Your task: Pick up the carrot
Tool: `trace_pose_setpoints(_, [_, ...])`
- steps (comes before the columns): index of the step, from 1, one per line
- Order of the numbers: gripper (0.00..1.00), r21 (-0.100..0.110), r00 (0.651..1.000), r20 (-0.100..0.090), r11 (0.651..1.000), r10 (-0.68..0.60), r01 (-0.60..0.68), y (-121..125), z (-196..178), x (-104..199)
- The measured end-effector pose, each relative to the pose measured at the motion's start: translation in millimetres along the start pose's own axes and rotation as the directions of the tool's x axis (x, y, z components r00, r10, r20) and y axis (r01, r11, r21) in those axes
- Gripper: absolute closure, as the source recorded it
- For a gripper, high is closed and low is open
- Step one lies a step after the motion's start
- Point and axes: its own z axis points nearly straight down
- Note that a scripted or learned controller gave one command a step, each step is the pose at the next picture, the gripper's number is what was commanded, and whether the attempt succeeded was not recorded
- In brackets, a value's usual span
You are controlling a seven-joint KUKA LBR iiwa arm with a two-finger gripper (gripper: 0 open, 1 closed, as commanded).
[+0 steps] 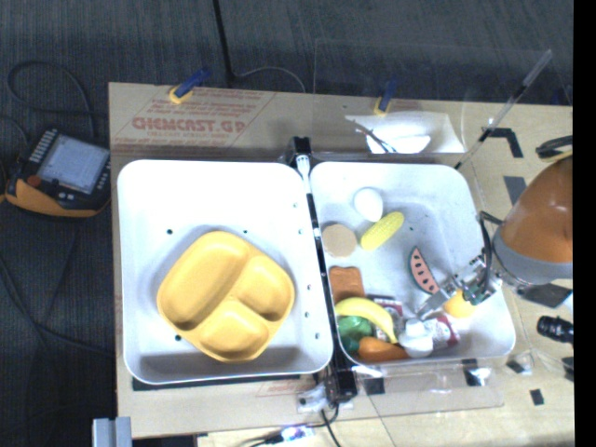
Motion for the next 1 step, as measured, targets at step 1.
trace_pose_setpoints(1, [1.00,0.003,1.000,0.002,1.000,0.005,-0.005,-1.7,-10.2,-1.9])
